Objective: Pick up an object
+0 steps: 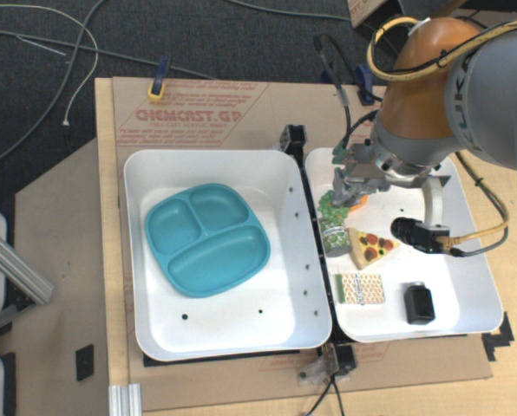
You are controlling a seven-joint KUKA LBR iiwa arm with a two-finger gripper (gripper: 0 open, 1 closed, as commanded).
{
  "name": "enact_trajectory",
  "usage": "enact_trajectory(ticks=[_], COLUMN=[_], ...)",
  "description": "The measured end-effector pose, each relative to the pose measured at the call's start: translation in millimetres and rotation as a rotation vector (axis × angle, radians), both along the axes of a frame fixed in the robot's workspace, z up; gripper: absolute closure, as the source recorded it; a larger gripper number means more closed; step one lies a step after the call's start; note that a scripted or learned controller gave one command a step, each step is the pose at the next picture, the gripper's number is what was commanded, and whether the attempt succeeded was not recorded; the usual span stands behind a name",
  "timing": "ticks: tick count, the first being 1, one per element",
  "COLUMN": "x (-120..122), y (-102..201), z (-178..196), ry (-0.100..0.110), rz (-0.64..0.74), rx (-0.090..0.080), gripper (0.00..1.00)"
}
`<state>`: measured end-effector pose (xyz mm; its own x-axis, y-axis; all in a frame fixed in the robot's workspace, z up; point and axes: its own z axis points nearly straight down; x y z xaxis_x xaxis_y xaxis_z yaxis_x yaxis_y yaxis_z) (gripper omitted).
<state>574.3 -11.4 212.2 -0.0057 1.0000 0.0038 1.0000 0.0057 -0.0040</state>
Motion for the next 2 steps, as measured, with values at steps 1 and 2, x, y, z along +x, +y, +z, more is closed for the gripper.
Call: enact_trajectory(ticks=[1,2], x=[-6,-28], y=[52,104], z=[8,21], ry=[-0.003,0.000], rz=[0.001,0.001], rx=[0.000,0.000], gripper=[1.00,1.00])
